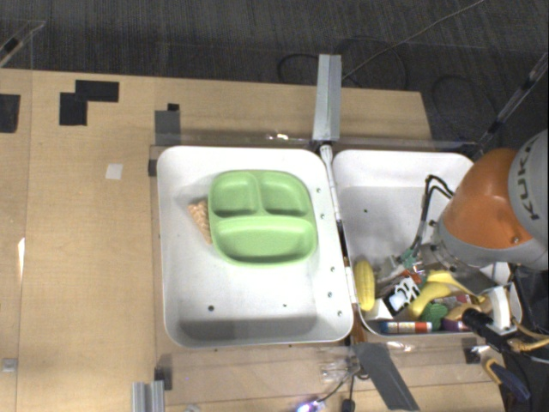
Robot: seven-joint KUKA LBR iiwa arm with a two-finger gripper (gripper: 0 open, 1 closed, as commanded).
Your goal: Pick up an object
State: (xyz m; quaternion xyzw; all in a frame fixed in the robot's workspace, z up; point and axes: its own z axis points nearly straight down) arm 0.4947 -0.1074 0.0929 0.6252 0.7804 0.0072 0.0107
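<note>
The yellow banana [439, 287] lies in the right bin's [377, 178] near clutter beneath the gripper [418, 269], probably light, smooth plastic best pinched mid-body; finger state I cannot tell.

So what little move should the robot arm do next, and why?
Probably dip a bit lower into the right bin. The arm hangs over the toy pile at that bin's near end, where a yellow banana and other small things are bunched together. The view shows nothing lifted out of the pile, so going down is likely the next step.
</note>
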